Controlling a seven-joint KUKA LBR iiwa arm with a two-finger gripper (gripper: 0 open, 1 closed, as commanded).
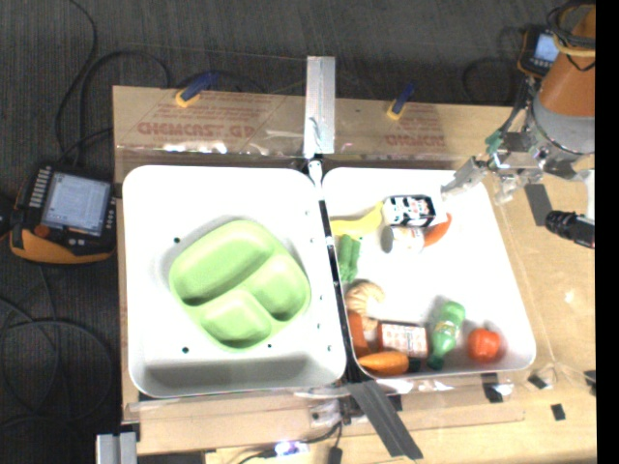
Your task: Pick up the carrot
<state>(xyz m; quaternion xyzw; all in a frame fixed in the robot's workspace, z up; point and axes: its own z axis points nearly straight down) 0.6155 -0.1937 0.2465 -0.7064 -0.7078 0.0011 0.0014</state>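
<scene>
Arm (566, 85): enters from the right edge; grey body with orange band, positioned over the bench beyond the right bin's upper right corner.
Gripper (462, 181): located at the upper right rim of the right bin, pointing left and downward. Two thin fingers appear slightly parted; nothing is visible between them. Finger detail is small and blurred, so the opening is only probable.
Carrot (384, 362): lies on its side against the near wall of the right bin, left of centre, orange, touching the small bottle above it. Well apart from the gripper.
Right bin (513, 288): white, shallow, holds the clutter listed below.
Can (407, 211): near the upper middle, dark label, lying tilted, close to the gripper.
Chili pepper (437, 231): orange-red, just beside the can's right side.
Banana (355, 221): yellow, left of the can.
Green bottle (445, 330): lower right area, tilted.
Tomato (486, 342): red, right of the green bottle.
Left bin (145, 288): white, holds a green divided tray (240, 283).
</scene>
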